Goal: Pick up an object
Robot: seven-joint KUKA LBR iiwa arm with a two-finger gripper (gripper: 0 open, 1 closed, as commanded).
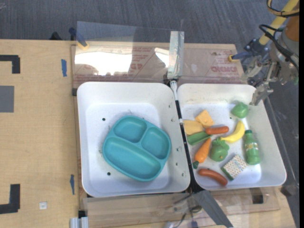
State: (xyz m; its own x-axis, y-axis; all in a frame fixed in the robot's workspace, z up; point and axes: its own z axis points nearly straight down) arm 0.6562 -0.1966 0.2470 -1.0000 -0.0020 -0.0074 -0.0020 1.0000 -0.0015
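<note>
smooth plastic toy foods (220, 146) beside a rounded teal divided plate (137, 148).

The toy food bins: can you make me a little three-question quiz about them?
1. True or false: the teal plate lies in the right bin.
2. What lies nearest the gripper?
A. the banana
B. the green round toy
C. the green bottle
3. Fill in: the plate is split into ___ sections.

Key
1. False. It lies in the left bin; the toy food is in the right one.
2. B, at the bin's far right corner.
3. Three.
</note>
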